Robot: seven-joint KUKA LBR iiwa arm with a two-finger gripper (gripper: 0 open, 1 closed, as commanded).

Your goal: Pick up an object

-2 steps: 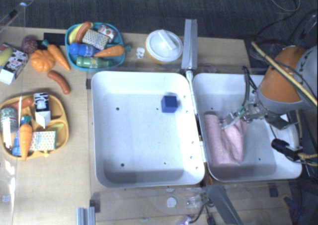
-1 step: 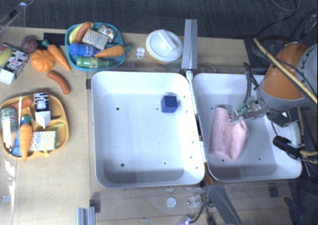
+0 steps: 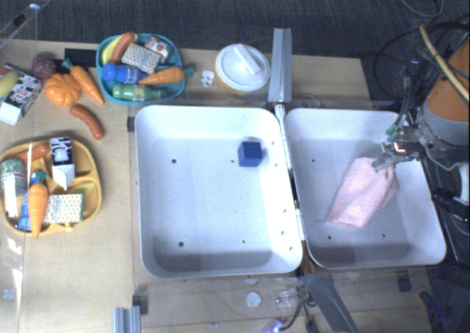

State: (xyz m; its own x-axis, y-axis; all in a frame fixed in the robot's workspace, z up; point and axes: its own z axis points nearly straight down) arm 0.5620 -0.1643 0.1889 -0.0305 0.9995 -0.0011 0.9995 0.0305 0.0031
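A pink cloth (image 3: 360,193) lies crumpled in the right bin (image 3: 323,140), stretching from its middle toward the upper right. My gripper (image 3: 391,157) hangs over the cloth's upper right corner, at or just above the fabric. A small blue cube (image 3: 250,153) sits in the left bin (image 3: 183,199), near its upper right part and far from the gripper.
A grey post (image 3: 279,67) stands behind the seam between the bins. Left of the bins are a blue bowl (image 3: 139,67) and a yellow plate (image 3: 50,188) of toy food, with a white lidded bowl (image 3: 242,67) behind. Cables (image 3: 418,23) hang at the right.
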